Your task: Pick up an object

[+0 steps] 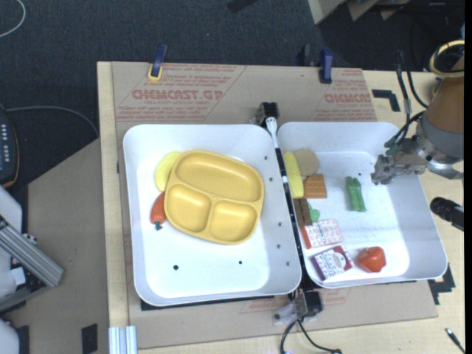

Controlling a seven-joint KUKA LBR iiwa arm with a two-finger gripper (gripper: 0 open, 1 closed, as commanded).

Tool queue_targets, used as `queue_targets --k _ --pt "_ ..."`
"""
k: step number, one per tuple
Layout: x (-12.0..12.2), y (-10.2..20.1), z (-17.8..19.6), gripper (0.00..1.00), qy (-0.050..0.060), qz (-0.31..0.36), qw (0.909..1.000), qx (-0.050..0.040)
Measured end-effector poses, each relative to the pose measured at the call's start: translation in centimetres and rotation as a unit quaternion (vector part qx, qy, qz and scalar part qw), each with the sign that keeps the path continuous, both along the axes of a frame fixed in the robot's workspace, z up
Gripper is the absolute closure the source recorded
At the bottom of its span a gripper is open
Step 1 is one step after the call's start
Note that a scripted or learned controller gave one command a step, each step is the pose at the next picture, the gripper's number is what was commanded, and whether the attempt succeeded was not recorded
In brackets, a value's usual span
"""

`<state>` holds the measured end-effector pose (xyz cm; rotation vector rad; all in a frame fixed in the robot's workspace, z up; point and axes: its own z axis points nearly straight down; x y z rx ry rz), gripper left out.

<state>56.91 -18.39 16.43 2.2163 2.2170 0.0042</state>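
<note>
My gripper hangs over the right side of the right bin, under the orange band of the arm at the right edge. Nothing shows between its fingers. A green pickle-like piece lies just left of and below it. A red tomato-like toy sits near the bin's front. Two red and white packets lie at the bin's front left. A corn cob, a tan disc and an orange-brown block sit along the bin's left wall.
The left bin holds a yellow divided plate, with a yellow piece and a red-orange carrot-like toy tucked at its left edge. Cardboard lies under both bins.
</note>
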Motion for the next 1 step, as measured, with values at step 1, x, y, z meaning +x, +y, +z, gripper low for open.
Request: queue_targets --k 1 --pt "0.42 -0.39 6.41 1.00 -0.001 0.000 1.0000 -0.0004"
